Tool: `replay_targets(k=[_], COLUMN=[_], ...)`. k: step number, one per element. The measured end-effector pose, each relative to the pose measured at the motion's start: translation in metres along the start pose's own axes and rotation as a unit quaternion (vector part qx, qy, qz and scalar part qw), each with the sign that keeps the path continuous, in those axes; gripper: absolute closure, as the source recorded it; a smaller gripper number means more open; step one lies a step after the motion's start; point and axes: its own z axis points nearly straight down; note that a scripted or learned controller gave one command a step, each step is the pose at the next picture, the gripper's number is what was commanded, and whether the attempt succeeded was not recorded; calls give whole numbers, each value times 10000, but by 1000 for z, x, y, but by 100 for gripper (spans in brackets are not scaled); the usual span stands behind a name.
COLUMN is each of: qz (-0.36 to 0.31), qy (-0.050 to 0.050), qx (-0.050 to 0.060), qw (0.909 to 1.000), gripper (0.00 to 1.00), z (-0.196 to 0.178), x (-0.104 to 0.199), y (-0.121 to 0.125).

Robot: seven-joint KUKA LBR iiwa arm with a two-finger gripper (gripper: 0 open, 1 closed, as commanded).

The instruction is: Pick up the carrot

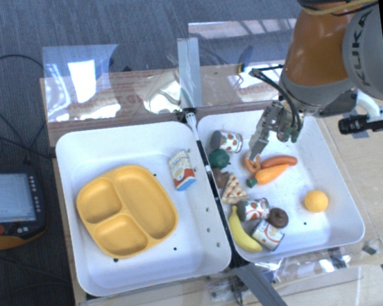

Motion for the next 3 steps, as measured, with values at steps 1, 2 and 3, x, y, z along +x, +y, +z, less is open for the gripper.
replay_targets(k=[1, 2, 3], qz=[-2133, -1152, -3138], qy=[128, 74, 85], qx=[26, 19, 7], qw=[9769, 9933, 9494], gripper=[100, 100, 100], z=[127, 47, 67], x=[-13, 64, 12], y=[-37, -28, -82])
